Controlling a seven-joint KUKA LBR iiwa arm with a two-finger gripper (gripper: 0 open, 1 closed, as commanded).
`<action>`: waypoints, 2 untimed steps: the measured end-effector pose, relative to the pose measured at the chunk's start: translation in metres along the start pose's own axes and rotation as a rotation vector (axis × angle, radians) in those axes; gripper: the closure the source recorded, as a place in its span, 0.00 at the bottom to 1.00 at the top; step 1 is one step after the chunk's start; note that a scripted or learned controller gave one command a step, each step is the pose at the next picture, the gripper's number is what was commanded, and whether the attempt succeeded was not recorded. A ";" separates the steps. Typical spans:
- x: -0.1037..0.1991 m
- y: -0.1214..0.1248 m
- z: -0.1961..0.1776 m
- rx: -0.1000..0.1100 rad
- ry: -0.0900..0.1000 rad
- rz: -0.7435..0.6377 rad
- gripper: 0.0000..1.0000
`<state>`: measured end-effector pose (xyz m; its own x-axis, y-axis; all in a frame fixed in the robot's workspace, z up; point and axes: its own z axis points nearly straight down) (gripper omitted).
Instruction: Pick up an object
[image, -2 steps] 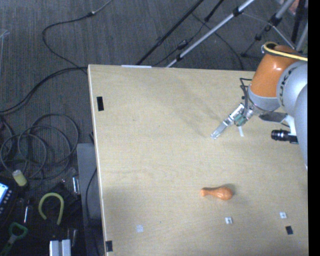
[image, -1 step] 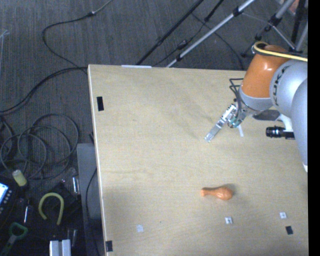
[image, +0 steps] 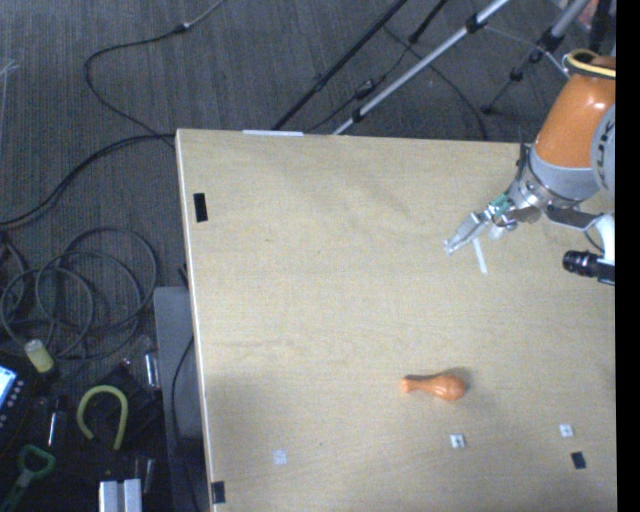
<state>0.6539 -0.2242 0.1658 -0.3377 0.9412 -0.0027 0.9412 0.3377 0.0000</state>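
1. Far left, off the bench: dark carpet w/ loops of black cable (image: 80, 290), a green hook-shaped thing (image: 102, 408) and a small pale cylinder (image: 38, 355) lying among them.
2. Bench top (image: 330, 260) is a flat tan board. A black tag (image: 200, 207) sits near its upper-left edge, and another dark mark (image: 218, 492) at the bottom-left corner.
3. A small pale square sticker (image: 280, 457) lies low on the board, left of centre.
4. Above the board, on the floor, grey stand legs (image: 430, 50) run at a slant towards top right.
5. Task's thing: an orange pear-shaped object (image: 437, 386), lying flat on the bare board, lower centre-right, thin end pointing left. Nothing touches it.
6. Just below-right of it is another pale sticker (image: 457, 440); further right a third (image: 566, 431) and a black mark (image: 578, 460).
7. Gripper (image: 466, 254) is at upper right, well apart from the orange object and up-screen of it. Jaws spread wide, w/ nothing between them; the fingers (image: 453, 244) look pale and see-through.
8. Behind it, the grey wrist (image: 560, 180) and orange band (image: 585, 115) reach in from the right edge.
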 end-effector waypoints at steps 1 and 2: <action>0.031 0.026 0.082 0.001 0.002 -0.074 0.00; 0.003 0.017 0.010 0.000 0.000 0.134 0.00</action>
<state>0.6689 -0.2153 0.1558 -0.2090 0.9779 -0.0023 0.9779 0.2090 0.0002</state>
